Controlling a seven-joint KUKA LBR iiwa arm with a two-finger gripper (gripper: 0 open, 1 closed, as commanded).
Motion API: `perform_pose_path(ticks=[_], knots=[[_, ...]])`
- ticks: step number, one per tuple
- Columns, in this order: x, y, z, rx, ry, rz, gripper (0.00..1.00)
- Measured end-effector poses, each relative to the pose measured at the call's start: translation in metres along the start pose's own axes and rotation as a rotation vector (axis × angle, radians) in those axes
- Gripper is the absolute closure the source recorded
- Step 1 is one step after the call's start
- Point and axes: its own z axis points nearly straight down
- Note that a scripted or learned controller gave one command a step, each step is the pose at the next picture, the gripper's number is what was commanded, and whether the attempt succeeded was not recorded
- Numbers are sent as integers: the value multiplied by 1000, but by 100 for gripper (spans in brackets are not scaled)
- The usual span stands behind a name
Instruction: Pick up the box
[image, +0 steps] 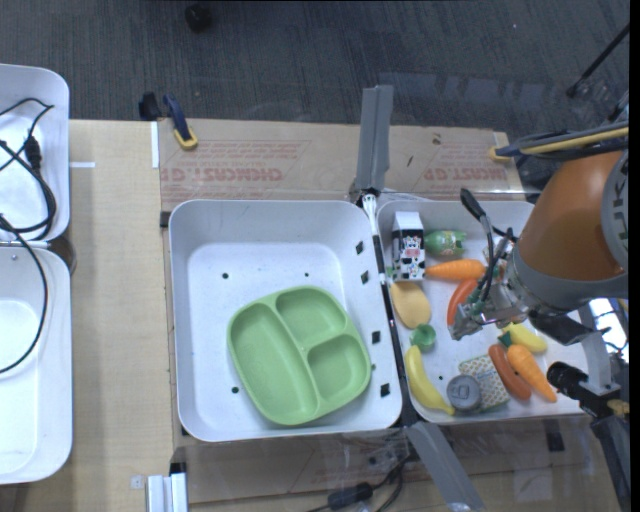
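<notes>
The box (408, 245) is a small white carton with black cow-like patches and a bit of red. It lies at the far left corner of the right bin (520, 208), against the wall shared with the left bin. My gripper (474, 316) hangs low over the middle of the right bin, to the right of the box and nearer the camera, with a clear gap between them. It is right beside a red pepper (461, 298). Nothing shows held in it.
The right bin is crowded: a green vegetable (445, 240), a carrot (455, 269), a yellow fruit (410, 303), a banana (425, 380), a tin can (463, 392) and more carrots (522, 370). A green divided plate (300, 352) lies in the left bin (200, 300).
</notes>
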Motion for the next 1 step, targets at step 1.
perform_pose_path(ticks=[1], knots=[[0,0,0,0,0,0,0]])
